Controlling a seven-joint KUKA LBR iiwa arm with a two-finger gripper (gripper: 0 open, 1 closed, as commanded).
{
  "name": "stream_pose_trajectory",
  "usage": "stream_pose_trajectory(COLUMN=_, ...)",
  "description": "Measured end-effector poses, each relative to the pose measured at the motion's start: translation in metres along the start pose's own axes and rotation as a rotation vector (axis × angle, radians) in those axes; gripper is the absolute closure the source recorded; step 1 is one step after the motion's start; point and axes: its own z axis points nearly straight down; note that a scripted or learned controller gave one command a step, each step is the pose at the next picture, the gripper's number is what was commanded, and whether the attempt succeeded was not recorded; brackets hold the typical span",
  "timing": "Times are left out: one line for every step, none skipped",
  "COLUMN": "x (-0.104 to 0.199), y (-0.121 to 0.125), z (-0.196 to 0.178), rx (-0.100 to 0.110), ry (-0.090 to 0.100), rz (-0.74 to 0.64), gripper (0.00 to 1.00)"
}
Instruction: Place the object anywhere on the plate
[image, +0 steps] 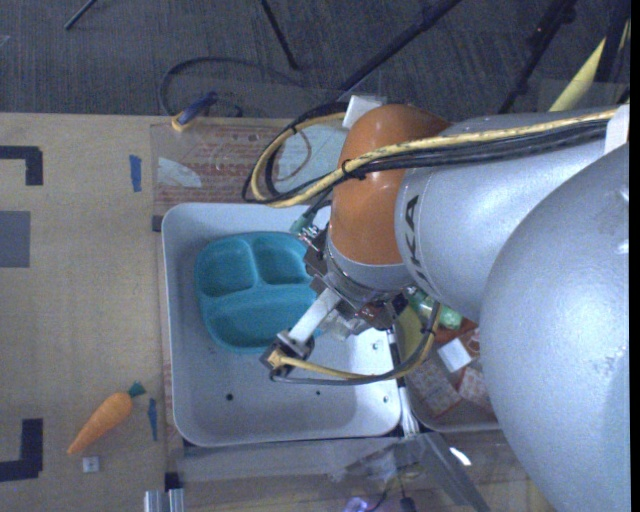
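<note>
A teal plate (250, 290) with three compartments lies in the upper part of the left white bin (200, 400). Nothing that I can make out lies on its visible part. The arm's orange-banded wrist (385, 190) hangs over the plate's right edge and hides that side. My gripper (345, 305) sits below the wrist, right at the plate's right rim, seen from above and largely covered by the arm. No object shows between or beside it.
A toy carrot (100, 422) lies on the wooden bench, left of the left bin and outside it. The right bin (455, 410) holds several small items, mostly hidden under the arm. Cables run behind the bins at the top.
</note>
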Motion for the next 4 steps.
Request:
stream_pose_trajectory(x=-0.022, y=0.01, z=-0.107, rx=-0.006, ry=0.006, rz=-0.044, gripper=1.0)
stream_pose_trajectory(x=0.016, y=-0.037, z=0.076, rx=-0.003, ry=0.005, rz=0.182, gripper=1.0)
stream_pose_trajectory(x=0.016, y=-0.036, z=0.069, rx=-0.003, ry=0.001, rz=0.186, gripper=1.0)
stream_pose_trajectory(x=0.046, y=-0.037, z=0.04, rx=-0.007, ry=0.006, rz=-0.123, gripper=1.0)
